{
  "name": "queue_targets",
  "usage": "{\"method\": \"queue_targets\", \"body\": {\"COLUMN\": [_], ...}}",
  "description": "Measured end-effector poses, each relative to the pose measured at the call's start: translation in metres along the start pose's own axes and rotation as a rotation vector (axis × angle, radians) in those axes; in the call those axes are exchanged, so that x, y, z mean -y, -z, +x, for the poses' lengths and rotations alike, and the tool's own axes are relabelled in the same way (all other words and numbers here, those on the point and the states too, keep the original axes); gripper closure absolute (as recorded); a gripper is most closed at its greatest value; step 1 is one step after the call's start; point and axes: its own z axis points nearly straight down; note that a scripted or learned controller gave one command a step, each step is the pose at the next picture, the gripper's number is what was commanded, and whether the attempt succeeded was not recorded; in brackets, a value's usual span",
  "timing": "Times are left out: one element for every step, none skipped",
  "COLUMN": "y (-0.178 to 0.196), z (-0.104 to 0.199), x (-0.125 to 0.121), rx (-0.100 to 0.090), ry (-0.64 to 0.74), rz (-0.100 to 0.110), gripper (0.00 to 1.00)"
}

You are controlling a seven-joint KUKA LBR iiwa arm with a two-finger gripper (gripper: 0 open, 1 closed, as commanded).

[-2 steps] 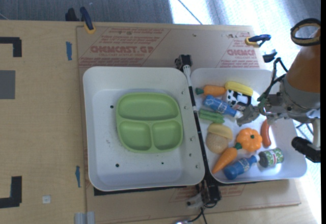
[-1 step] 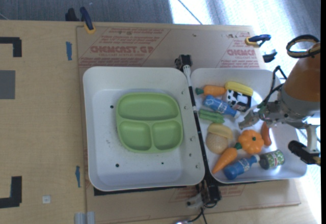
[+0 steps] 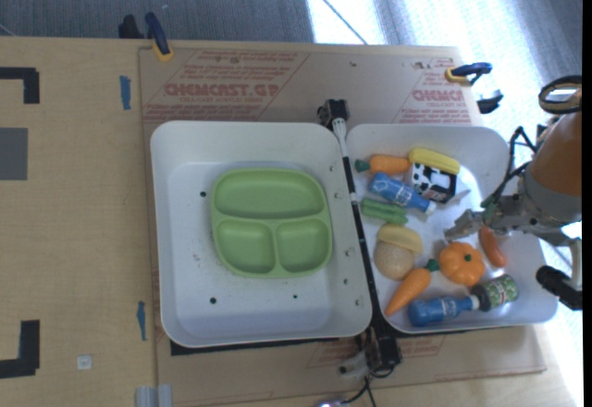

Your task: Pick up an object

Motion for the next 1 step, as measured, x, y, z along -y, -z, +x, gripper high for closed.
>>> {"method": "queue_targets", "body": {"y": [0.0002], "z": [-0.0050], "x": [0.0032], "rx": [-0.010], "ry": [0.009], "rz": [-0.004], "gripper": [0.00]}}
